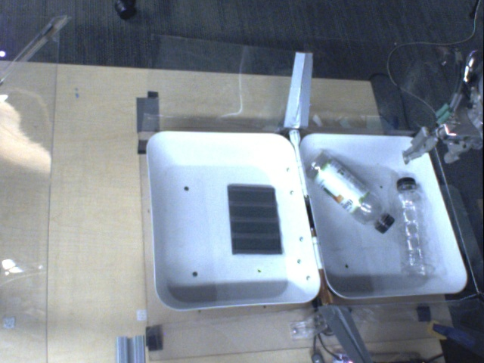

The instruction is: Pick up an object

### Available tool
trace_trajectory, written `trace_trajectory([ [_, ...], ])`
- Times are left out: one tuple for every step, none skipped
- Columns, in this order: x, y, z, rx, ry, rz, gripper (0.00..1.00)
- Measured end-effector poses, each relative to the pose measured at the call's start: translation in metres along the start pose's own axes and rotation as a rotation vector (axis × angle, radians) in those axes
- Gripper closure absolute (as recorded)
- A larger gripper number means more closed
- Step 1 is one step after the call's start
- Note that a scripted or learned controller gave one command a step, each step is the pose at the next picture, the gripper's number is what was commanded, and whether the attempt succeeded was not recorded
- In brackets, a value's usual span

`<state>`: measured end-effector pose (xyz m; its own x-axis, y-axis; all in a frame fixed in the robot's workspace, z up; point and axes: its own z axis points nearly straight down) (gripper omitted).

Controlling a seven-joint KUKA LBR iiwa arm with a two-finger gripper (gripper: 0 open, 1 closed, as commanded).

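You are looking down on 2 white bins, and the gripper [446, 131] is hanging at the far right, over the upper right corner of the right bin [363, 286]. It is carrying nothing that can be seen, and whether it is spread or pressed together cannot be told at this size. The things worth reaching for are both lying in the right bin. The clear bottle with the black cap [411, 225] is the nearer one: it is sitting just below and slightly left of the gripper, along the bin's right side, with its long axis running almost straight up and down the view and its cap pointing toward the gripper. The labelled bottle [345, 189] is resting further left, near the bin's left wall, lying on a diagonal from upper left to lower right, with a small black cap [385, 222] at its lower end. The left bin [174, 225] is holding only a dark ribbed pad [255, 218], well apart from the arm. By my reckoning the pick has not yet begun, and the clear bottle is asking for the shorter descent, with the grip set across its width.
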<state>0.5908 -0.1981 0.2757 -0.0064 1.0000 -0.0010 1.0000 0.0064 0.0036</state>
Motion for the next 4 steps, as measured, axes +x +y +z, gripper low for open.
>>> trace_trajectory([
  [-0.007,0.004,0.117,0.001,0.001,-0.134,0.00],
  [0.027,-0.026,0.186,-0.003,0.000,-0.291,0.00],
  [0.063,-0.053,0.183,-0.013,-0.016,-0.282,0.00],
  [0.069,-0.020,0.181,-0.017,-0.031,-0.324,0.00],
])
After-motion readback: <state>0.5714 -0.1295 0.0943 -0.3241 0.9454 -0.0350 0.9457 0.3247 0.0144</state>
